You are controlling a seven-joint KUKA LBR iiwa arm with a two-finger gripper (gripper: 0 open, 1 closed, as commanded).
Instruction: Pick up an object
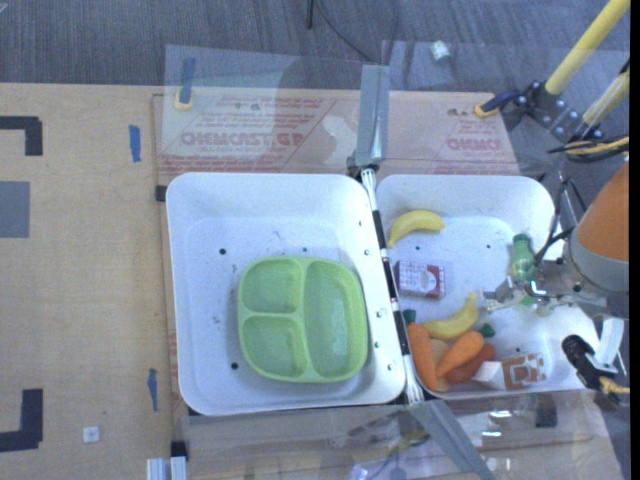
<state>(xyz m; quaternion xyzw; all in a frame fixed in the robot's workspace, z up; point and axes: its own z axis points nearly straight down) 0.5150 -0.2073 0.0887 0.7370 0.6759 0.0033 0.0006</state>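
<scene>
The right bin (470,193) holds several toy foods. A yellow banana (414,224) lies at its far left, and a red and white box (420,280) sits below that. A second banana (455,319) rests above orange carrots (452,354) at the bin's near left. A green bottle (521,254) stands toward the right, and a small white and orange carton (521,369) lies near the front wall. My gripper (505,296) hangs low over the bin's middle, just right of the second banana and below the green bottle. Nothing shows held in it.
The left bin (200,228) bears a light green divided plate (301,319). A metal divider (372,128) runs between the bins. The arm's orange band (610,223) and cables crowd the right bin's right side. Yellow poles (590,38) stand at the far right.
</scene>
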